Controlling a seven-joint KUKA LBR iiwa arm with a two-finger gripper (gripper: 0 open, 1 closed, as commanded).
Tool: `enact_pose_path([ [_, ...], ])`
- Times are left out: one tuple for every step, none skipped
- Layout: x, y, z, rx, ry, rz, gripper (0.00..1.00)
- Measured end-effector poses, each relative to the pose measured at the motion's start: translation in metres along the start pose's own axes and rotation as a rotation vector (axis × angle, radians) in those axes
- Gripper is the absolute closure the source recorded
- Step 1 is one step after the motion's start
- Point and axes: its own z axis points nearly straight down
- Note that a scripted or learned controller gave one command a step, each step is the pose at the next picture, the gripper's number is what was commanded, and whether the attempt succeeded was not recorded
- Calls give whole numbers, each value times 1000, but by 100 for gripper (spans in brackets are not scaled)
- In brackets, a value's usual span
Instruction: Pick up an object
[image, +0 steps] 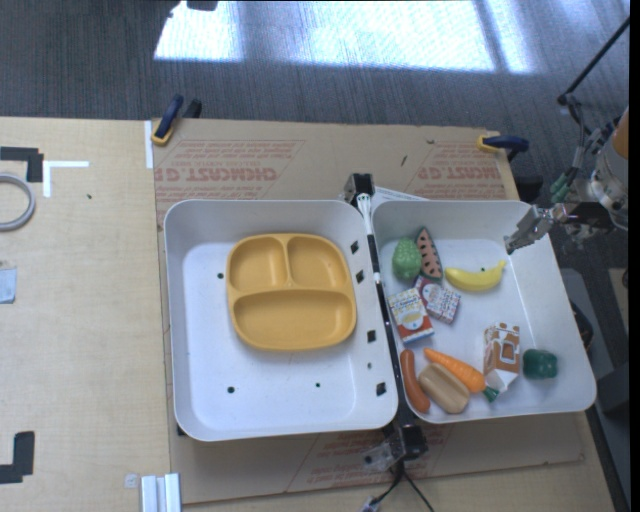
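We see the claw (527, 230), grip state unclear, hovering just right of the banana (474, 277), whose long axis runs left-right.

My bench (80, 330) is carrying a cardboard sheet (300, 160), and two white bins are sitting side by side on it: the left bin (200, 400) and the right bin (560, 330), edges touching

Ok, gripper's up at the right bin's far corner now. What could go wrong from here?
The gripper hovers by the right bin's wall, so a straight descent may clip the rim. The nearest item, the banana, is curved and could slip from a pinch. Toward the bin's middle, the small cartons lie packed together, so the gripper may shove neighbours.
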Motion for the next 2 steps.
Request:
enact_pose_path([
  [-5,-47,179,1,1,52,0],
  [-6,-46,169,-2,0,55,100],
])
